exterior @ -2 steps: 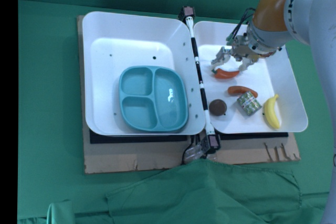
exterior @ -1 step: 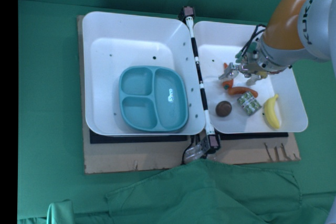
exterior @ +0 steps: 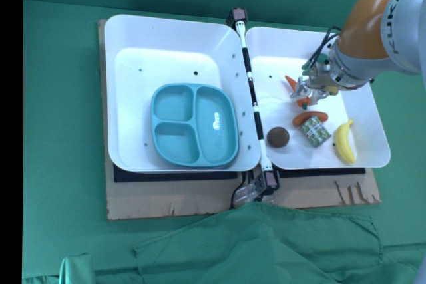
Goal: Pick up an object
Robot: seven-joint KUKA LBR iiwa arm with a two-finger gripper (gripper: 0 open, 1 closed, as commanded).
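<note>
My gripper hangs low over the back middle of the right bin, open, with nothing between its fingers. An orange carrot piece lies just to its left. A small red-orange piece sits right under the fingertips; I cannot tell whether they touch it. Nearer the front lie an orange sausage-shaped thing, a green patterned block, a yellow banana and a brown round fruit.
The left bin holds a light blue divided plate. A black-and-white bar runs between the two bins. Green cloth lies bunched in front of the bench.
</note>
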